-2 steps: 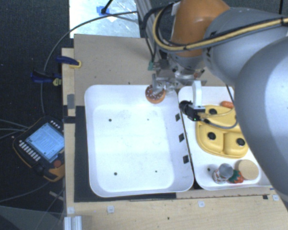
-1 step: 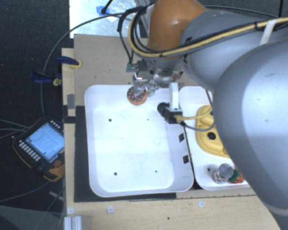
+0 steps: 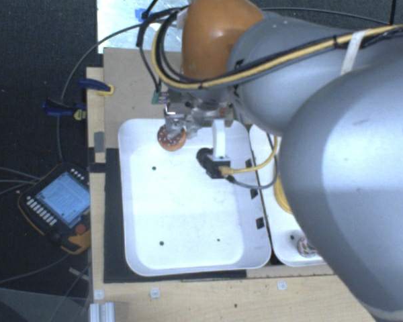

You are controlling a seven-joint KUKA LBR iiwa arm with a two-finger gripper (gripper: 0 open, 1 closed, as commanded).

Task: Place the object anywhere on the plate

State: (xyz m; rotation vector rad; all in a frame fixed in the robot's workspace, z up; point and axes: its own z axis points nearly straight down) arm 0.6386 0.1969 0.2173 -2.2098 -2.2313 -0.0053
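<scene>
Grey arm (image 3: 336, 113) hides the right bin (image 3: 285, 247); pincer (image 3: 178, 123) state unclear above doughnut (image 3: 170, 138).

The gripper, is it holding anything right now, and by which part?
Cannot be told: the gripper sits right over the donut in the left bin, but its grip is hidden.

Pretty bright overall, light seems to come from above. The left white bin (image 3: 188, 240) is nearly blown out, barely any texture on its floor, and there's a washed-out glare patch at the top by the bench (image 3: 121, 19) edge. The grey arm (image 3: 349, 153) is huge, soft and out of focus up close, with a smooth highlight. Whole frame's a bit grainy and low-res; surroundings go dark.
</scene>
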